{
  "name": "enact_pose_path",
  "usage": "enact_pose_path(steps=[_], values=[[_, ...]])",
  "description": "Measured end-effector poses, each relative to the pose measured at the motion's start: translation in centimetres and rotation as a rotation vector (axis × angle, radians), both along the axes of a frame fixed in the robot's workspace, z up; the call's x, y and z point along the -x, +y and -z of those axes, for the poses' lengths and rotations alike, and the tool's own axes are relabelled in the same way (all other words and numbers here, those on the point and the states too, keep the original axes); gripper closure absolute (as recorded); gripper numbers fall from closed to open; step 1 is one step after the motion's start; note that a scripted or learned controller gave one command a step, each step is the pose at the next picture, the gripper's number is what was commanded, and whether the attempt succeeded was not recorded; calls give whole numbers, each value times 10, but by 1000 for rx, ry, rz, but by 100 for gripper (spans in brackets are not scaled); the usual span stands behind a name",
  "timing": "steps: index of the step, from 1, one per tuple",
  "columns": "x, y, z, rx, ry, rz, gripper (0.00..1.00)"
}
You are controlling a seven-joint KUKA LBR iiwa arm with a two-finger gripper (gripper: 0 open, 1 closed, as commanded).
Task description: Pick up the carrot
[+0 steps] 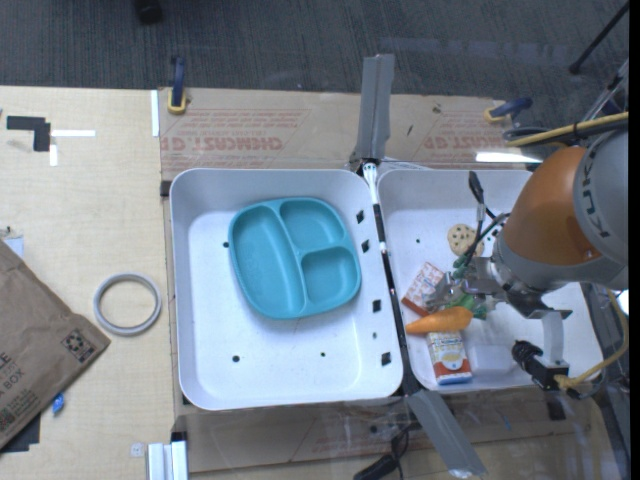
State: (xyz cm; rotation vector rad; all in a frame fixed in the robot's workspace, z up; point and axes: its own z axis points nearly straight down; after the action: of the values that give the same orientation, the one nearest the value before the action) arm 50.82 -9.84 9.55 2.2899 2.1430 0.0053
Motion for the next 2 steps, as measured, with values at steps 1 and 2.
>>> enact_pose_path(steps=[1, 2], values=[[18, 0, 0, 0, -5, -6, 0], [17, 0, -9, -3, -4, -3, 100]])
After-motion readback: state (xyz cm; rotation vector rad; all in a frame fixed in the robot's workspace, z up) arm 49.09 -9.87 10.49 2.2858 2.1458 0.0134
